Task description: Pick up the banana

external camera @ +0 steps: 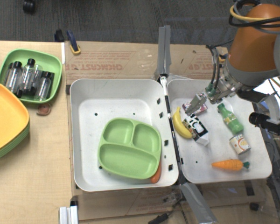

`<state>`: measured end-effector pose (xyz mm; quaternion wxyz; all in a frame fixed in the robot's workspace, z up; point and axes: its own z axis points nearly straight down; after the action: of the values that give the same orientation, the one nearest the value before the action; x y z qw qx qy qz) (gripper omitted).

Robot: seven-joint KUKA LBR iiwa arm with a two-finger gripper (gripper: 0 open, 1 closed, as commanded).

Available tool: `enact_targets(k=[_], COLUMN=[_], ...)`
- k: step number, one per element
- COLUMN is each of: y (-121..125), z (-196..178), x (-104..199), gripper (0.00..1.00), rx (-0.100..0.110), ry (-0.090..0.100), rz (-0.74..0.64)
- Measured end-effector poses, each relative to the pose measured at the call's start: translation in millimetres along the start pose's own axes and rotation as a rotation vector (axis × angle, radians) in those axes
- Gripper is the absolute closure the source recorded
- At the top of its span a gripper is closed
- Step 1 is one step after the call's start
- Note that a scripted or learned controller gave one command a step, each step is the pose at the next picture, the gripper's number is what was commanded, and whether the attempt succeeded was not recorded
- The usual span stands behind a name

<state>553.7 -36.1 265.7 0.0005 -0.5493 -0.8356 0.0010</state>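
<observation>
The yellow banana lies curved along the left wall of the right bin, touching a black-and-white carton on its right. My gripper hangs over the upper middle of that bin, under the orange and grey wrist. It is up and to the right of the banana and apart from it, just right of a silver and pink packet. Nothing shows held in it.
A green bottle, a small juice box and a carrot share the right bin. The left bin holds a green divided plate. Left of the bins stand a green tray of bottles and yellow plates.
</observation>
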Motion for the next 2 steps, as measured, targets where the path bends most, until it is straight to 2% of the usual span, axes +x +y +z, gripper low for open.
enact_targets(k=[1,2], y=[-1,21], z=[-20,63], x=[35,25], gripper=[0.0,0.0], rx=[-0.001,0.002], ry=[-0.001,0.001], rz=[0.204,-0.024])
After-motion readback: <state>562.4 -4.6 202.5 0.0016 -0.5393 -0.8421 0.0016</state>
